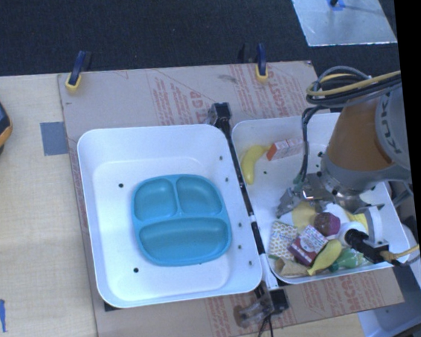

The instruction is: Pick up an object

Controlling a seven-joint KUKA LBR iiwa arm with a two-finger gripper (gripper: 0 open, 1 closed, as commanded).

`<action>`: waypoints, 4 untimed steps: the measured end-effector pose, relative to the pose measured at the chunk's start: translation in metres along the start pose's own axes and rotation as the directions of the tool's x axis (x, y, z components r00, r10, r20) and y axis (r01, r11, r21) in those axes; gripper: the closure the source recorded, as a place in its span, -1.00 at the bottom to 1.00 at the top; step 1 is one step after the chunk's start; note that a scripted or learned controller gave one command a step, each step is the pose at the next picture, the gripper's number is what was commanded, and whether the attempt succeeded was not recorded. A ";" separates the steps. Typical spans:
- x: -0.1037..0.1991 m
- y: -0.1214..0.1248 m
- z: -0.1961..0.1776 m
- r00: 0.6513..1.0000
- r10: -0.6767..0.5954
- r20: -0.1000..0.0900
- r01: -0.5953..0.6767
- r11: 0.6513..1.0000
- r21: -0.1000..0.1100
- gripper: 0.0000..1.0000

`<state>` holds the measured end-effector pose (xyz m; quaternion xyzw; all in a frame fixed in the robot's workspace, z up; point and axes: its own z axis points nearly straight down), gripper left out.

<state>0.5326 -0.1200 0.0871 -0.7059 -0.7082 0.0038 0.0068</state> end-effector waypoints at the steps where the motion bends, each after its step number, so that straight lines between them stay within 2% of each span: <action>1: -0.003 0.004 -0.016 1.000 -0.002 0.005 0.002 1.000 -0.010 1.00; 2: -0.003 0.004 -0.015 1.000 -0.001 0.005 0.001 1.000 -0.010 -1.00; 3: 0.019 0.081 -0.006 1.000 -0.005 0.004 0.005 1.000 -0.018 -1.00; 4: 0.004 0.002 -0.004 1.000 0.001 0.003 -0.001 1.000 -0.004 -1.00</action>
